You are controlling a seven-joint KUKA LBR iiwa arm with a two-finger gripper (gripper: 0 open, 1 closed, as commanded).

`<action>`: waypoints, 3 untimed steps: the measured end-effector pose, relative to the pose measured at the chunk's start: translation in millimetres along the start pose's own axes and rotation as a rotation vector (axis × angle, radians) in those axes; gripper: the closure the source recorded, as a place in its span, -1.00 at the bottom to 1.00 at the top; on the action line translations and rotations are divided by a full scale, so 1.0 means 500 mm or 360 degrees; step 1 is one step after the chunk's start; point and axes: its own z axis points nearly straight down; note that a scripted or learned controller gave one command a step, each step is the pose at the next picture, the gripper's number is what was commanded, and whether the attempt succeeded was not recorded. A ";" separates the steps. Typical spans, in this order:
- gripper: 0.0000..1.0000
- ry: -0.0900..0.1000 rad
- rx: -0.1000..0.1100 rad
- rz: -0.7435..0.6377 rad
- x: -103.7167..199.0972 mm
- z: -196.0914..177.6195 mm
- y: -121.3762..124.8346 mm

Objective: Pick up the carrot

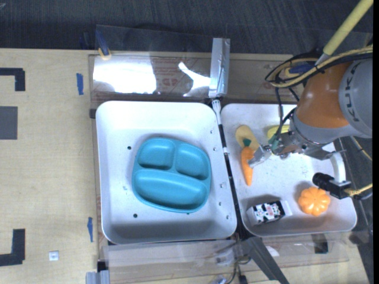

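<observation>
We look down on two shallow white bins set side by side on a pale wooden bench (41,176), dark floor beyond its far edge. The left bin (112,129) holds a smooth, glossy blue tray (172,173), rounded and split into three compartments. In the right bin (296,218) the carrot (247,166), a short orange taper with its tip toward us, lies near the left wall, just below a yellowish, rounded piece (245,136). A ribbed orange pumpkin (313,200) sits toward the near right corner, well apart from a small black-and-white box (266,212) by the near wall. The grey arm, its orange band (323,102) bulging above the wrist, reaches in from the right and angles down, the gripper (259,156) at the carrot's upper right side; we cannot tell whether it is gripping anything.
</observation>
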 end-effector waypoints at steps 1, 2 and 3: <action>-1.00 -0.0002 -0.0006 -0.0223 0.063 -0.141 0.078; -1.00 0.0004 0.0014 -0.0291 -0.012 -0.008 0.021; -1.00 -0.0002 -0.0007 -0.0453 0.105 -0.140 0.097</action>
